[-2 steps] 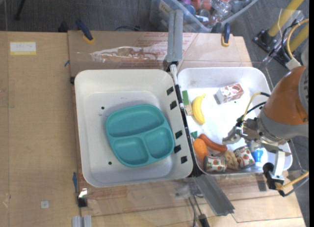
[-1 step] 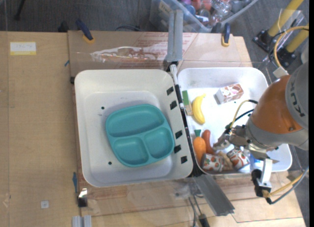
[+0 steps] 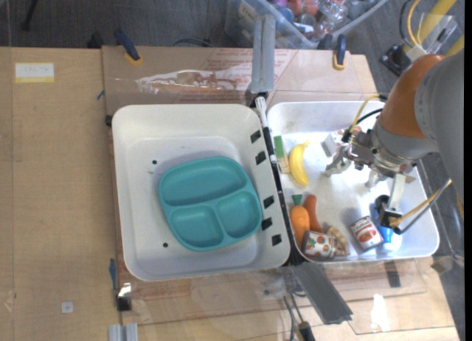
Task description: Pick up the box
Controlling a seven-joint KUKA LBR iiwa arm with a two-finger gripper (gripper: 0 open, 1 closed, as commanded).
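At the right of the frame, the arm [image 3: 424,107] reaches over the right bin [image 3: 324,114], with the gripper [image 3: 354,161] hanging above the bin's white floor near its centre. Its metal fingers [image 3: 338,162] appear spread, with nothing between them. The box [image 3: 319,244], a small carton with a red printed pattern, lies at the lower edge of the right bin, below and left of the gripper and apart from it. A carrot [image 3: 300,221] lies just above the box; a banana [image 3: 298,163] sits left of the gripper. A small can [image 3: 366,232] rests lower right. The left bin [image 3: 133,184] holds a teal divided tray [image 3: 209,202]. Both bins stand on the counter [image 3: 51,184].
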